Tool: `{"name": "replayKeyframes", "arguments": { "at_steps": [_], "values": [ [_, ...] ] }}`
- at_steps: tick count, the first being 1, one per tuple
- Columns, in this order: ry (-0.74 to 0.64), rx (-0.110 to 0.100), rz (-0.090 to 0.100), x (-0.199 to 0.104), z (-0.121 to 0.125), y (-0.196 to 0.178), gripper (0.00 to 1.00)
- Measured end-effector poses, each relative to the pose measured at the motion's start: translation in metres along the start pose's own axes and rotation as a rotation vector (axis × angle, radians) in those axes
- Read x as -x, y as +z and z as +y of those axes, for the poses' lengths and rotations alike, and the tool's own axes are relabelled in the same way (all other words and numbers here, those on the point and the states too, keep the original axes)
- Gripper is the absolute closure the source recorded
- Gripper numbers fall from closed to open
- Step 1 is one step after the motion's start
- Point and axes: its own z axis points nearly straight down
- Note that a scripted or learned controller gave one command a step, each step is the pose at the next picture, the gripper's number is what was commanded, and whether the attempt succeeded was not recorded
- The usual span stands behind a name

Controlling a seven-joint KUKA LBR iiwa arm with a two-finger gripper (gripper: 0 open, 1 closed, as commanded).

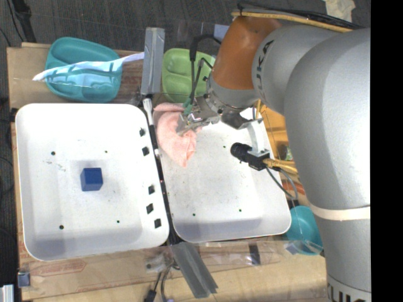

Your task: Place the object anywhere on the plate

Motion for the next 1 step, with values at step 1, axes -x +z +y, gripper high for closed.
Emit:
{"name": "replayKeyframes", "arguments": {
  "at_steps": [1],
  "values": [
    [0.100,-0.001,-0.001,-0.0689,-0.0191,-0.0007,1.00]
  ]
}}
